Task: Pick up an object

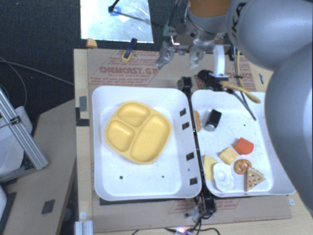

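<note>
**Gripper.** The gripper (177,61) is seen above the cardboard sheet (122,71), just beyond the far edges of the two bins and close to the line where they meet. Its fingers (163,58) are spread wide, and nothing is held between them.

**Left bin.** In the left bin (105,180), a yellow divided plate (138,131) is laid flat, nearer the far edge than the near edge.

**Right bin.** The items available for picking are found in the right bin (274,146), all well apart from the gripper.
- A small black and silver object (212,119) is placed toward the far left corner.
- A small orange piece (196,121) is set against the left wall, just beside it.
- A red-orange block (243,146) is located near the middle.
- A yellow cheese block (228,155) is positioned just beside the red-orange block, on its left.
- A toy pretzel (241,166) and a toy pizza slice (254,179) are grouped toward the near edge.
- A toy fried egg (224,177) lies to the left of the pizza slice, with a pale yellow slice (209,163) touching it by the left wall.

**Cardboard sheet.** A blue and yellow item (129,49) is seen near the far edge.
</note>
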You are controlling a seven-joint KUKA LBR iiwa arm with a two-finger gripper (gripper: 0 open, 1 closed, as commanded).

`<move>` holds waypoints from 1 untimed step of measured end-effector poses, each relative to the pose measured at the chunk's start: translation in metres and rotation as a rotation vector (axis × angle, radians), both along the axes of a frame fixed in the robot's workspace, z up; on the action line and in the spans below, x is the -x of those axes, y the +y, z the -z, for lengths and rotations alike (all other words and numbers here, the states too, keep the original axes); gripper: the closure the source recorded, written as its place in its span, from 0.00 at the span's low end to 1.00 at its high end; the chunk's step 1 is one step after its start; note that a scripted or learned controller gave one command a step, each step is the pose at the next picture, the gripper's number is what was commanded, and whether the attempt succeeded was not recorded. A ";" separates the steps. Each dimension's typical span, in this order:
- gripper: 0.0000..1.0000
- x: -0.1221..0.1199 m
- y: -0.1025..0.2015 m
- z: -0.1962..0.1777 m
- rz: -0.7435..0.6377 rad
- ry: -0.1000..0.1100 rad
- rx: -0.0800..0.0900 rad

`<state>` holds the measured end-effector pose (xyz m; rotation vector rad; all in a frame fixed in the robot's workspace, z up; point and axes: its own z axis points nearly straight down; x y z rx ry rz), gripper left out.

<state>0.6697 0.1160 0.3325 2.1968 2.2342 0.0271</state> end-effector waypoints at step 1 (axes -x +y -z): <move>0.00 0.001 0.016 -0.135 0.009 0.000 0.002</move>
